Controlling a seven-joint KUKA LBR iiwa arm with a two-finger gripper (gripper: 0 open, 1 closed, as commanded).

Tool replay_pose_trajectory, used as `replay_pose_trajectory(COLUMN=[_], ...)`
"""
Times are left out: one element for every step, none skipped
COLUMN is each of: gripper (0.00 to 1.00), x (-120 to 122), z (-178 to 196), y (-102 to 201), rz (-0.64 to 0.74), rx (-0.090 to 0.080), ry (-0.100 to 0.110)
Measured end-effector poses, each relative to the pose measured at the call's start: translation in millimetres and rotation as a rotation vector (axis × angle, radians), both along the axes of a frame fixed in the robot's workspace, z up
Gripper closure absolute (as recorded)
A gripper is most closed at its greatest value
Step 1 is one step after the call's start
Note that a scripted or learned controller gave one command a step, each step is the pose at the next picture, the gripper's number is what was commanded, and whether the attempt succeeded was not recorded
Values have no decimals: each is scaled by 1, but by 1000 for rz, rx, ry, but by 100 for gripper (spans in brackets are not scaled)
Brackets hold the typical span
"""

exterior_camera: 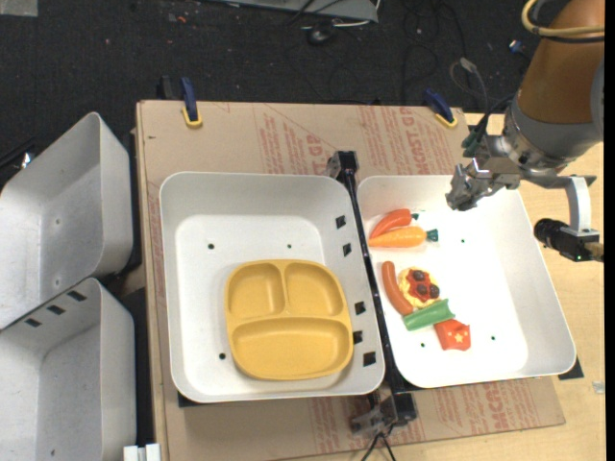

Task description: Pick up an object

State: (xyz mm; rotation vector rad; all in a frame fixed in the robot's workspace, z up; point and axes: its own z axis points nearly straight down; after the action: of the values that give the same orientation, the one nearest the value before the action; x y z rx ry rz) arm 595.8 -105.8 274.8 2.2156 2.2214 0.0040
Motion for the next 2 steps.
replay_pose_trajectory(gripper=[100,100], x=[-5,-17], z=[-2,-2], y=[47,100], rz=[3,5], rx=[1,2], ry=[5,6])
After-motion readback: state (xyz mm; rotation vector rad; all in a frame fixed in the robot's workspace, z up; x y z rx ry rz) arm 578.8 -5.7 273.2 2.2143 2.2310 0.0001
